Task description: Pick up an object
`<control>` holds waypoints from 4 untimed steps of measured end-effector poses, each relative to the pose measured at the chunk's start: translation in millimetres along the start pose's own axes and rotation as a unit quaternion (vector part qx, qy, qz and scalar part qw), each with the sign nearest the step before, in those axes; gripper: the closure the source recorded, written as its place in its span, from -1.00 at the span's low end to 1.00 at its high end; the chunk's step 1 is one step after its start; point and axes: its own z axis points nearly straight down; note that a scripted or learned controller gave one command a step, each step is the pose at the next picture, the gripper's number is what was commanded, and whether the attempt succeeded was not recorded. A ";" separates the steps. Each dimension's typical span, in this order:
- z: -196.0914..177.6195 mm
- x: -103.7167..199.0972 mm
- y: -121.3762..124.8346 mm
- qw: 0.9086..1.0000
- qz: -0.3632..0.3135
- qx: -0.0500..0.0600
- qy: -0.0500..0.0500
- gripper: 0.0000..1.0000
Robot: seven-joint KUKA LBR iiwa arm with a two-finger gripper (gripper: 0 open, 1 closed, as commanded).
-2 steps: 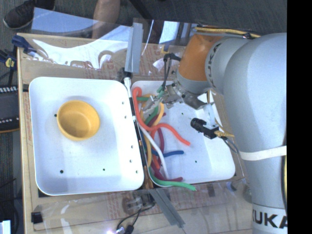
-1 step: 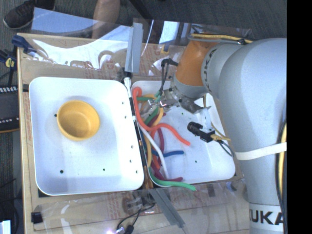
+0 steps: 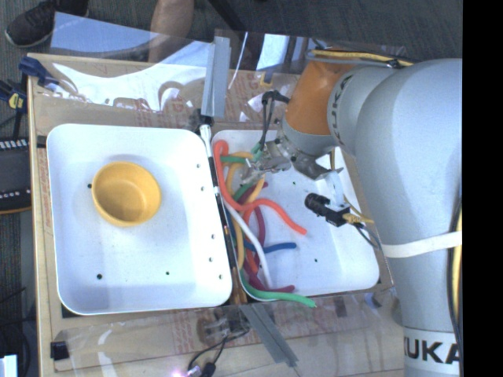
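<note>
Altogether one yellow bowl (image 3: 126, 193), two white bins (image 3: 71, 289), one gripper (image 3: 259, 163).

Strong, even light falls on my surface (image 3: 118, 100), and the left bin (image 3: 78, 273) glows almost pure white, so its walls nearly blend into its floor. Inside that bin, the yellow bowl (image 3: 126, 192) throws only a faint, soft shadow round its rim. Above the left bin, a clear sheet (image 3: 118, 42) catches pale bluish glare and mirrors the bright room. To the right of that bin, my grey arm (image 3: 409, 155) shades from bright on top to duller below. Beside the bin's right wall, the coloured cords (image 3: 259, 234) look slightly soft, and my pincer (image 3: 263, 163) blurs into dark clutter. The whole picture is grainy.
</note>
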 end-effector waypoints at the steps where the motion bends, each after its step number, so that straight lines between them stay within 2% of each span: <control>1: 0.0 -0.1 -0.1 1.000 0.000 0.000 0.000 -1.00; 2: -10.2 0.1 0.4 1.000 -0.001 0.000 0.000 1.00; 3: -10.1 0.1 0.4 1.000 -0.001 0.000 0.000 -1.00; 4: -20.3 0.1 1.0 1.000 -0.001 -0.001 0.000 1.00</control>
